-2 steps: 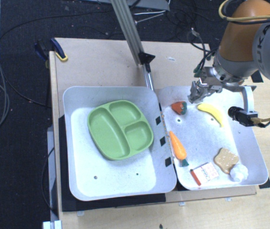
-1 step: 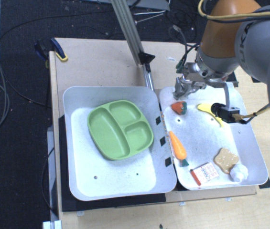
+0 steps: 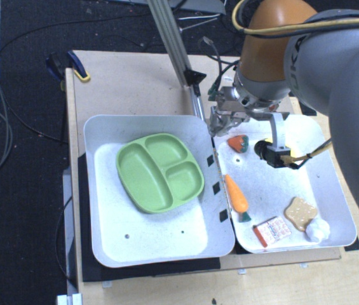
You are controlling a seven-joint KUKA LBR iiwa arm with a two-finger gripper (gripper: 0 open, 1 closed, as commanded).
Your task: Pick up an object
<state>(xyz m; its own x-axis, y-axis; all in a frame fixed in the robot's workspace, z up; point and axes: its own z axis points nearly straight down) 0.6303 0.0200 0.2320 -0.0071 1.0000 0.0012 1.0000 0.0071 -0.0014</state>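
The gripper [image 3: 222, 124] is seen at the far edge of the right bin [image 3: 322, 170], close to the ridge where the two bins meet; its fingers are lost against the dark mechanism, so whether the jaws stand wide or narrow cannot be told, and nothing is seen between them. Just beside the jaws, toward the right and slightly nearer the camera, a small red object with a green end [image 3: 237, 143] is lying on the bin floor. Nearer the camera from the jaws, an orange carrot [image 3: 235, 194] is laid along the dividing ridge. Further off in the same direction, toward the near right corner, a red and white packet [image 3: 272, 231], a piece of toast [image 3: 300, 213] and a small white lump [image 3: 318, 231] are grouped close together. To the left of the jaws, in the left bin [image 3: 103, 234], a green divided plate [image 3: 160, 171] is set flat. Both bins are borne on a pale wooden bench [image 3: 128, 81], whose bare far part lies beyond the jaws. Around the bench a dark floor [image 3: 20, 170] is strewn with black cables, and a slanted metal bar [image 3: 169, 30] is seen rising behind the gripper.
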